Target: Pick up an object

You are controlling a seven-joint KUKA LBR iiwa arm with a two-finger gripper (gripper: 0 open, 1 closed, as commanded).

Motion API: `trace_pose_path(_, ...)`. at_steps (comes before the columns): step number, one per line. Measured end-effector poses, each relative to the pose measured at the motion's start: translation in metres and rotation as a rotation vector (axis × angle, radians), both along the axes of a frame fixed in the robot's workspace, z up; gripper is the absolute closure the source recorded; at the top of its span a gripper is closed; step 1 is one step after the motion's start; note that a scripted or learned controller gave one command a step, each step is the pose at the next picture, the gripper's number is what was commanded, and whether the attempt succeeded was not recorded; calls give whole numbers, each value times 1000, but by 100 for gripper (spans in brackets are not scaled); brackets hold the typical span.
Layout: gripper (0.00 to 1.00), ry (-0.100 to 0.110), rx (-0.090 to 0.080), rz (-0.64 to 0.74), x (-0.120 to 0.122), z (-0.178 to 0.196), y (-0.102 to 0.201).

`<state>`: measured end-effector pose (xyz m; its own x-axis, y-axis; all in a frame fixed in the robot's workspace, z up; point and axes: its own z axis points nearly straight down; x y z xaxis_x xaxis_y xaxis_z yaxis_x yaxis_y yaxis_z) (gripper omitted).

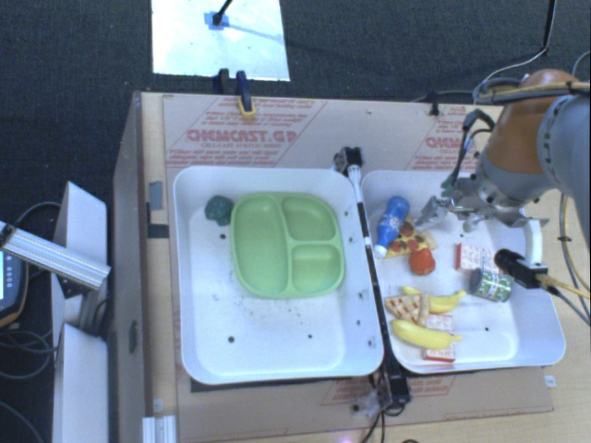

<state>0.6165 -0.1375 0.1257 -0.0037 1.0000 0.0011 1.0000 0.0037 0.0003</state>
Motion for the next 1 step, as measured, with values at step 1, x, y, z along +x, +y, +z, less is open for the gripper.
trace_pose_path(1, 0, -5, -9, -4, -17, -37, 37)
